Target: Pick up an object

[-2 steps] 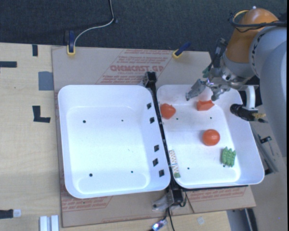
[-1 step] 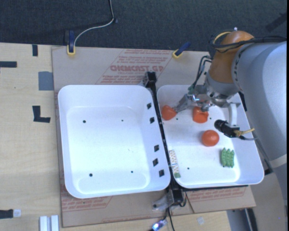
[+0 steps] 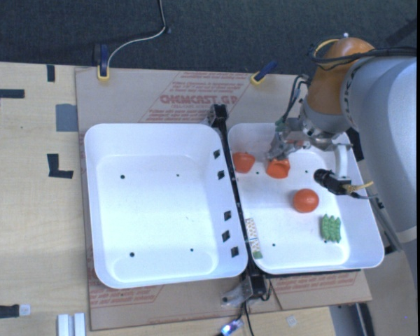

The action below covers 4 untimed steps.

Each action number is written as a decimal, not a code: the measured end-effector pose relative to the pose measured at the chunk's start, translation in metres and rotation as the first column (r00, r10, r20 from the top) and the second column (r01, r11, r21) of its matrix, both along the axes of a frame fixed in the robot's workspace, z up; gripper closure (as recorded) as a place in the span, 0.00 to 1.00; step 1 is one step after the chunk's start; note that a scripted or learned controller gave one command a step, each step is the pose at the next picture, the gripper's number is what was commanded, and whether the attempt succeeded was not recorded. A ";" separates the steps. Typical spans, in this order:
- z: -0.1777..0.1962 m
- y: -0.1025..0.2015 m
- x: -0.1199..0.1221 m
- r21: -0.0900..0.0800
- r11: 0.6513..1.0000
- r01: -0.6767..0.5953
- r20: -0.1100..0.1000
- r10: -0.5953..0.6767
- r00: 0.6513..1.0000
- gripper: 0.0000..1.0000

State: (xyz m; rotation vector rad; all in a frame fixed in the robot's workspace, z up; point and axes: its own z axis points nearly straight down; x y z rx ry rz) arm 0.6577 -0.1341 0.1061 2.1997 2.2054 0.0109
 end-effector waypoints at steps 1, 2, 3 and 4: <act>0.084 0.095 0.013 0.017 1.000 -0.007 -0.017 0.008 1.000 1.00; 0.084 0.134 -0.073 0.015 1.000 -0.001 -0.031 0.002 1.000 1.00; 0.198 0.167 -0.109 0.017 1.000 -0.004 -0.015 0.004 1.000 1.00; 0.204 0.240 -0.130 0.016 1.000 -0.007 -0.025 0.007 1.000 1.00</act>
